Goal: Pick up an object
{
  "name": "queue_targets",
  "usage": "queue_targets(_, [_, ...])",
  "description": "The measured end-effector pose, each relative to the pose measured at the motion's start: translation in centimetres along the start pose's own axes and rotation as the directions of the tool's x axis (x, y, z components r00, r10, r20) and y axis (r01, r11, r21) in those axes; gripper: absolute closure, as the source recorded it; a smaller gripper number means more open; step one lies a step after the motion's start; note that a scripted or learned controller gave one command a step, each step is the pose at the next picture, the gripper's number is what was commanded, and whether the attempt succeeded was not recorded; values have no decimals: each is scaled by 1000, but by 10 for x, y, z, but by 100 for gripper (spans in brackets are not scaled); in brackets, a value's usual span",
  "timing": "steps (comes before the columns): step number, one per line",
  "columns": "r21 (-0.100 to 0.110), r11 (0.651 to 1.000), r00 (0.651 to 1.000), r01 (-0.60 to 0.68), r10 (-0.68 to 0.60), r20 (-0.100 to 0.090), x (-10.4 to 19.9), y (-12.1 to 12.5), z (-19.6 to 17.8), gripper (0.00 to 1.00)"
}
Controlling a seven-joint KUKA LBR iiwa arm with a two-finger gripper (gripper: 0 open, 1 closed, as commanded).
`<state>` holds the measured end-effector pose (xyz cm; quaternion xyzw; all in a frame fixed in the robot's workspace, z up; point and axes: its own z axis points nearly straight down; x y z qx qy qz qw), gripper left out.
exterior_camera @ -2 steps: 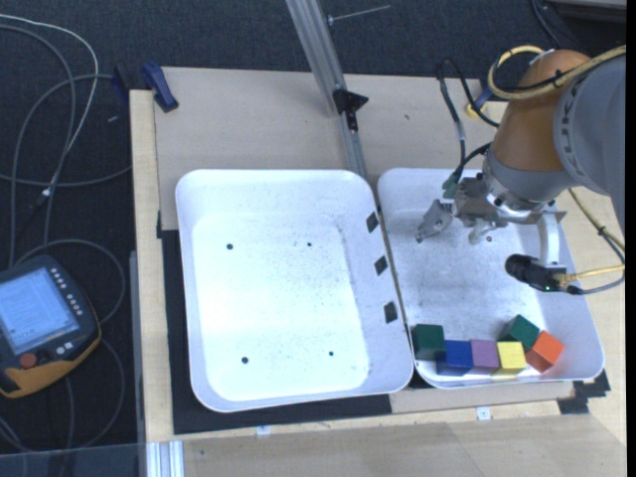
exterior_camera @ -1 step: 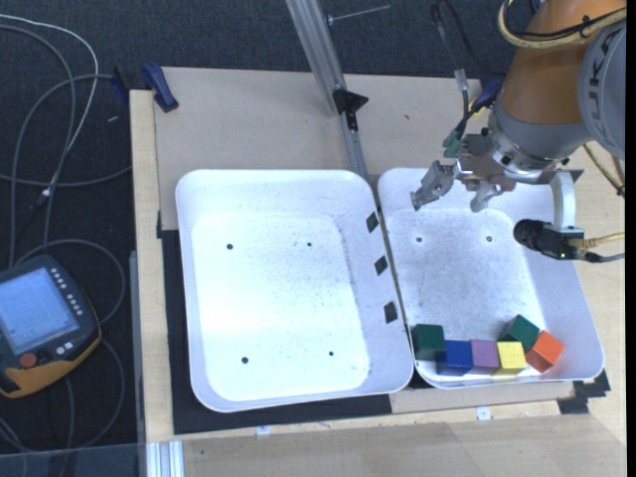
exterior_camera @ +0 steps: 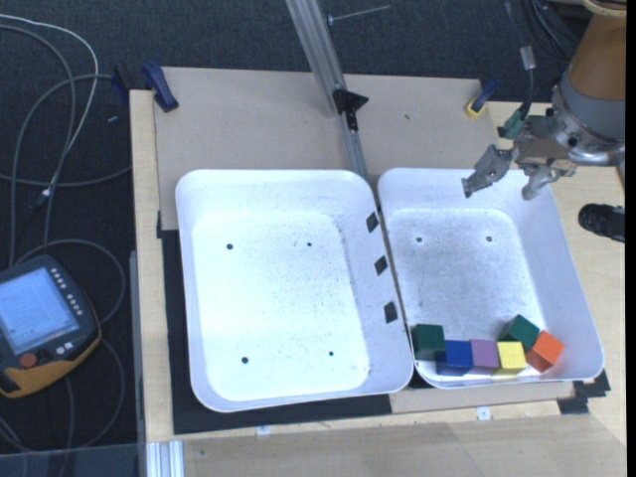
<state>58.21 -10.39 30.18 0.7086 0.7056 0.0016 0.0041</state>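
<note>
While the gripper (exterior_camera: 508,176) hangs open and empty over the right bin's (exterior_camera: 556,229) far edge, six blocks (exterior_camera: 485,348) crowd its near edge, probably slid together against the wall.

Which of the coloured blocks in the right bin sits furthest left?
The dark green block, at the left end of the row along the right bin's near wall, beside the blue block.
</note>
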Motion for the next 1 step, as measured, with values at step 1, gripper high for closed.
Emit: queue_targets(1, [6,1000,1000,7,-7,-3,18,55,35,0])
